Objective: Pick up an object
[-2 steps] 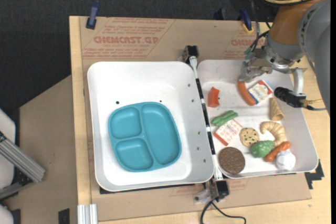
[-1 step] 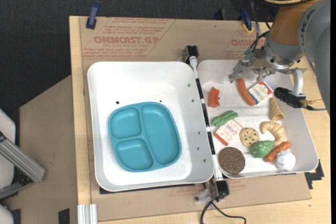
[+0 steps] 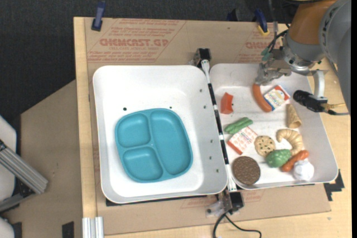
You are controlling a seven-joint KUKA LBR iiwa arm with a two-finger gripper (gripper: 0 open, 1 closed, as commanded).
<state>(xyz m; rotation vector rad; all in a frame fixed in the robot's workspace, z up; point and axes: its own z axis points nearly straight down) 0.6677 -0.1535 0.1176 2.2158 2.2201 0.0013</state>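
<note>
**Fingers hanging low over the sausage in the right bin**

The fingers [image 3: 268,76] are hanging just above the orange-red sausage [image 3: 260,97]; whether they are parted or clenched I cannot tell. The sausage is lying at the back of the right bin [image 3: 329,145], touching a small white packet [image 3: 275,97], with a red block [image 3: 227,102] well to its left. To grip cleanly, I judge they should be straddling the sausage across its narrow width, avoiding the packet. The left bin [image 3: 106,86] is carrying a teal tray [image 3: 153,144].
</note>
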